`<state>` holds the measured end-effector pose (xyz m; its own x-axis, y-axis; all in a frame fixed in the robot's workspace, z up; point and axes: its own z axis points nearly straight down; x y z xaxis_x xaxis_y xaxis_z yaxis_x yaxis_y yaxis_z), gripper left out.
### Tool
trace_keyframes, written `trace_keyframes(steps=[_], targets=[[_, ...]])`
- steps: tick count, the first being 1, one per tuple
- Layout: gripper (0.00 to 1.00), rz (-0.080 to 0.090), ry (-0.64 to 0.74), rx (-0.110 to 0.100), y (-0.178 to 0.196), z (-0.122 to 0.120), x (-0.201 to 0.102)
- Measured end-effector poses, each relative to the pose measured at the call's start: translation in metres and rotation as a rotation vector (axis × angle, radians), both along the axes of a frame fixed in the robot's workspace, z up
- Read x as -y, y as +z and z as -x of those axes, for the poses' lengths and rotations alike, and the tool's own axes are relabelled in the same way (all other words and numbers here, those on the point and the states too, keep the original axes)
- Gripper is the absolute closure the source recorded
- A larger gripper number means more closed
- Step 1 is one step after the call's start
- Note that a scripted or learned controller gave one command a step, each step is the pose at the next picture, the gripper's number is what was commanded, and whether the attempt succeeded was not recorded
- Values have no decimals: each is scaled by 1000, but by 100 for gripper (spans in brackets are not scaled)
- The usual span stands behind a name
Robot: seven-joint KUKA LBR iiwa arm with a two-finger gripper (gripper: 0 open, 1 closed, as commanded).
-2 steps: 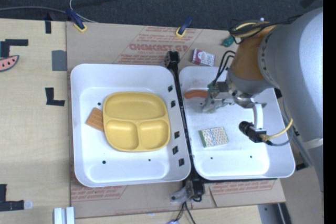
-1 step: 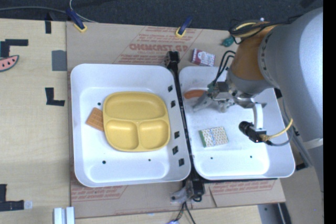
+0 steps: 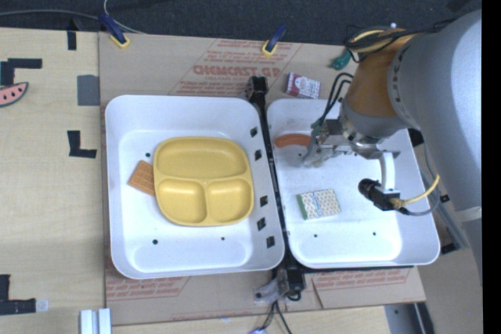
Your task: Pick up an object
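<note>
**In the right bin: pincer low beside the sausage, grasp not made**

In the camera view, from above and at a slant, two white bins sit side by side on the desk. The left bin (image 3: 125, 168) carries a yellow tray (image 3: 205, 179) with a brown biscuit (image 3: 142, 178) tucked at its left edge. The right bin (image 3: 407, 246) carries an orange sausage (image 3: 292, 141) near its upper left corner and a patterned pad (image 3: 318, 204) lower down, apart from it. The arm (image 3: 438, 82) reaches in from the right, and its pincer (image 3: 321, 149) is down just beside the right end of the sausage. Whether its fingers stand apart or together I cannot tell; the wrist and cabling hide them.

By my reading, the step in hand is the approach to a grasp, with the sausage the likely target. Nothing shows held. The next move would call for straddling the sausage, closing on it, then lifting straight up clear of the bin wall.
</note>
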<state>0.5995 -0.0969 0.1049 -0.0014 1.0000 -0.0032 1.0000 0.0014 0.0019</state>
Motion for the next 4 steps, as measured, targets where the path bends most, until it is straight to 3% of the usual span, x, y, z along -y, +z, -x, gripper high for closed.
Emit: trace_keyframes(steps=[1,2,3,4], targets=[[0,0,0,0,0,0,0],[0,-1,0,2,-19,12,-2],[100,1,0,2,-9,12,-1],[0,1,0,2,-9,12,-1]])
